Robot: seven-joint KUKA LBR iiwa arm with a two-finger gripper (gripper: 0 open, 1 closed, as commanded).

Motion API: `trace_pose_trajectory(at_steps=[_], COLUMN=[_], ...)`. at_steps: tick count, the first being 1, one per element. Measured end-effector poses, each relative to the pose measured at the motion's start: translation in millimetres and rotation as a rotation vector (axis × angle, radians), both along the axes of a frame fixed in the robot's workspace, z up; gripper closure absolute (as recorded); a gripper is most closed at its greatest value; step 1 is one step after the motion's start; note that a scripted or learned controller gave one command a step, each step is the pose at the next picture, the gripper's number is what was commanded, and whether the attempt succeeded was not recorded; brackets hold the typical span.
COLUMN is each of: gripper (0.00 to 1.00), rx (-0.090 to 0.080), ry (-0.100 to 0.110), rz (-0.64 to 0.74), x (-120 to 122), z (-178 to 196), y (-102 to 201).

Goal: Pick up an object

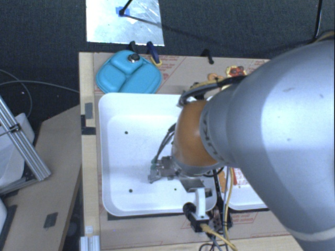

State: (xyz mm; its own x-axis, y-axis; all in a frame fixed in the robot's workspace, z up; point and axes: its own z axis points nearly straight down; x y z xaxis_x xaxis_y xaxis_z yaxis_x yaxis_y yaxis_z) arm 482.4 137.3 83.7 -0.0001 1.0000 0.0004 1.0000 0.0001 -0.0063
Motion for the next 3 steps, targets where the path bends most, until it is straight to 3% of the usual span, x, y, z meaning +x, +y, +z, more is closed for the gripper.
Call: trace_pose_trajectory(at_steps=[1, 2, 3], gripper=[0.0, 0.0, 0.0], rx=[0.006, -0.003, 0.003], ry=[-0.019, -0.009, -0.001], rz=[0.011, -0.006, 0.011], x=[100.1, 124.5, 32.7], z=[2.5, 1.1, -0.3], y=[101.7, 12.9, 93.0])
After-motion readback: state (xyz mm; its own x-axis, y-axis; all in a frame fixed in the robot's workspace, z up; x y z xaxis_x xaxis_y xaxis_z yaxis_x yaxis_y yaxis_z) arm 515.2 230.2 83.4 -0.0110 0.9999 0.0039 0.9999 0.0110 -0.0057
